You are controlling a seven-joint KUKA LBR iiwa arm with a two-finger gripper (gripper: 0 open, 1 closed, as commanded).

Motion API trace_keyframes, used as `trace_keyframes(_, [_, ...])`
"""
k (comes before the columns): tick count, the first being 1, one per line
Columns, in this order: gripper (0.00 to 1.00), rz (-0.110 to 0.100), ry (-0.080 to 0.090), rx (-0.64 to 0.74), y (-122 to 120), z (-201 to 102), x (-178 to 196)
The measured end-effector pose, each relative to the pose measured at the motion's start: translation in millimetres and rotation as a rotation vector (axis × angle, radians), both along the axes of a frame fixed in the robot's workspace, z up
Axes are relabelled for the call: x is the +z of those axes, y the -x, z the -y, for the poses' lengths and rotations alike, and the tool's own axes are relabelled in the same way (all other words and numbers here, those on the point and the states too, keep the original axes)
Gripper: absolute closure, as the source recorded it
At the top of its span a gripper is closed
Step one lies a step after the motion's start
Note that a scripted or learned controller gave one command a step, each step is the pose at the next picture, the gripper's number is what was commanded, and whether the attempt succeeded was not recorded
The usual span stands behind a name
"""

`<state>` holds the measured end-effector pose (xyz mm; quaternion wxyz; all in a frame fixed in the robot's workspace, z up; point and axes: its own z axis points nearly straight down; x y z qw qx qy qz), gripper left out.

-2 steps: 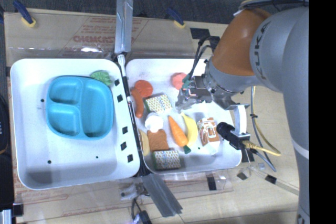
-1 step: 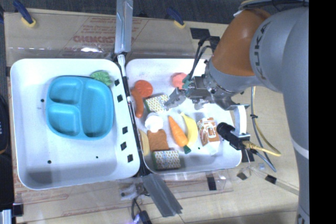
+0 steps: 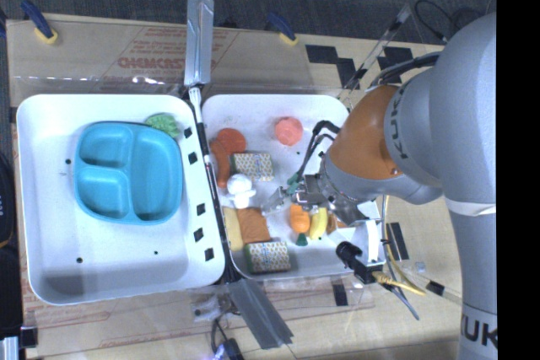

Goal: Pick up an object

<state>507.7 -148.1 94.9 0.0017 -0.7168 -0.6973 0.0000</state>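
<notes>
**Approach step: pincer low in the right bin, over the carrot and banana; no grasp shown.**

The pincer (image 3: 302,200) hung at the wrist's left end, and whether its fingers stood apart or together could not be told, the arm's bulk covering them. Just below it lay the carrot (image 3: 299,219), touching the banana (image 3: 318,222) on that side; the banana's long axis ran up-down in the view, slightly tilted. Judged, the next move called for a short descent centred on one item, closing across its short width. Farther left lay the egg (image 3: 240,185) and a sponge (image 3: 253,165); farther still, the blue tray (image 3: 129,172) in the left bin (image 3: 34,206).
</notes>
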Motion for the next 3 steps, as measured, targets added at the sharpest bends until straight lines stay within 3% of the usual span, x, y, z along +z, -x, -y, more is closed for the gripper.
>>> trace_keyframes(1, [1.00, -0.004, 0.000, 0.004, 0.6, 0.1, 8.9])
trace_keyframes(2, [1.00, 0.003, 0.003, 0.096, -66.3, 0.5, 168.5])
trace_keyframes(3, [1.00, 0.000, 0.002, 0.048, -8.2, -24.9, 185.0])
